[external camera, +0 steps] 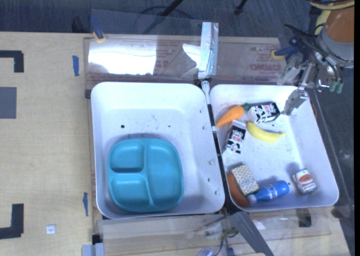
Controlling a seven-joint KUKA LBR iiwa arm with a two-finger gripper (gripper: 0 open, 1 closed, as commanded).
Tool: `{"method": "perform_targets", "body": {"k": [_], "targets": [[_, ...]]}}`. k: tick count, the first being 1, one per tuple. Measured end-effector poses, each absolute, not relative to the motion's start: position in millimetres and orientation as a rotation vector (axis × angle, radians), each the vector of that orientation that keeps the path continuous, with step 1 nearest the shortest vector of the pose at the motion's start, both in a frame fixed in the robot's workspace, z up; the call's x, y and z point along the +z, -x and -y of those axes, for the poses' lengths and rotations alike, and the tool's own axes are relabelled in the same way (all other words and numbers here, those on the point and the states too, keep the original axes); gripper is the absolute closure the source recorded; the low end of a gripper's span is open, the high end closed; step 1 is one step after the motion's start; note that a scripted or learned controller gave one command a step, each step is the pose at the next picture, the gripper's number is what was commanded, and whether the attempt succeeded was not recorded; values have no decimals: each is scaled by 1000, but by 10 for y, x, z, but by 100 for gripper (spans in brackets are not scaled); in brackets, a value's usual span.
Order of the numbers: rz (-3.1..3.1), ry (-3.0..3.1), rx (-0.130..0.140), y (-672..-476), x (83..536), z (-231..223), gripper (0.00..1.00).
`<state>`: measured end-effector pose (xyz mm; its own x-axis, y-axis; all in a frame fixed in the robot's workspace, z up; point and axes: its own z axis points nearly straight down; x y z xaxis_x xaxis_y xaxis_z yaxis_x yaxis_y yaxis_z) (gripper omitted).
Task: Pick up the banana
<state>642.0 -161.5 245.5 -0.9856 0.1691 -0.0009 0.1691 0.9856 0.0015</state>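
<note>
The yellow banana [264, 133] lies in the right bin [315, 137], near its middle toward the back. It rests just below a black-and-white carton [263, 111]. My gripper [293, 102] hangs over the bin's back right corner, up and to the right of the banana and apart from it. Nothing shows in its grasp.
An orange carrot [230, 116] and a second black-and-white carton [236, 138] lie left of the banana. A patterned box [244, 179], a blue bottle [270, 191] and a small can [304, 180] sit along the bin's front. A blue divided plate [145, 173] rests in the left bin [112, 103].
</note>
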Motion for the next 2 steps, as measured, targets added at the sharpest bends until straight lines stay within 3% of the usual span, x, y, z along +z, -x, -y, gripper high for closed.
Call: {"method": "perform_targets", "body": {"k": [2], "targets": [[-3129,-266,2,-6420,2455,1615,0]]}}
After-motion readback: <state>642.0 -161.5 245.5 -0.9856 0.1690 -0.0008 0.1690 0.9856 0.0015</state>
